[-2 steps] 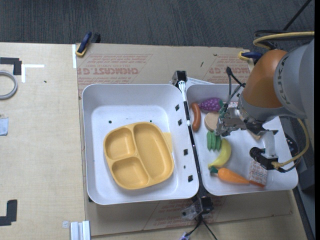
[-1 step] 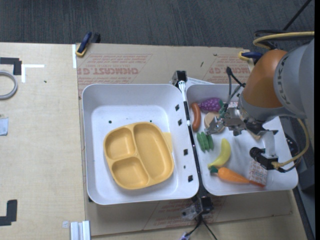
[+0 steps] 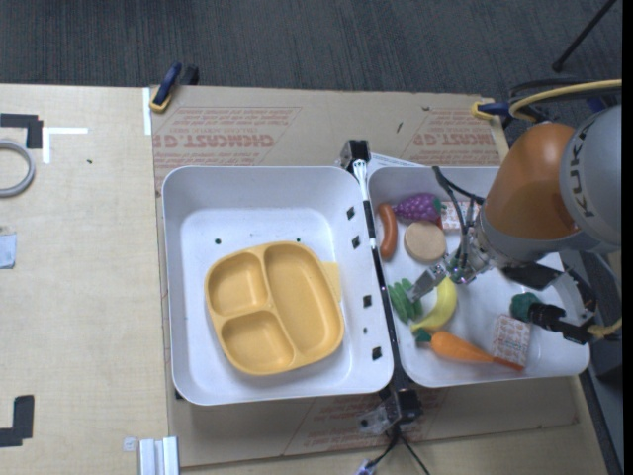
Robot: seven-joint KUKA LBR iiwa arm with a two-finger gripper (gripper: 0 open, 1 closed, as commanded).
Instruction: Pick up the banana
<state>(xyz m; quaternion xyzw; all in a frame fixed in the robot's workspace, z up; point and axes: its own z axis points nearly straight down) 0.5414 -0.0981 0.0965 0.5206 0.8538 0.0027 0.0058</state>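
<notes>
Where claw (image 3: 442, 277) hovers, banana (image 3: 441, 307) beneath

Dark grey carpet floor (image 3: 326, 28) across top. Light wood table (image 3: 74, 295) on left, black tape marks (image 3: 22, 127) on it. Brown cardboard sheet (image 3: 257, 132) with red print under bins. Blue clamp (image 3: 166, 85) at cardboard corner. Even, flat lighting, no harsh shadows.
</notes>
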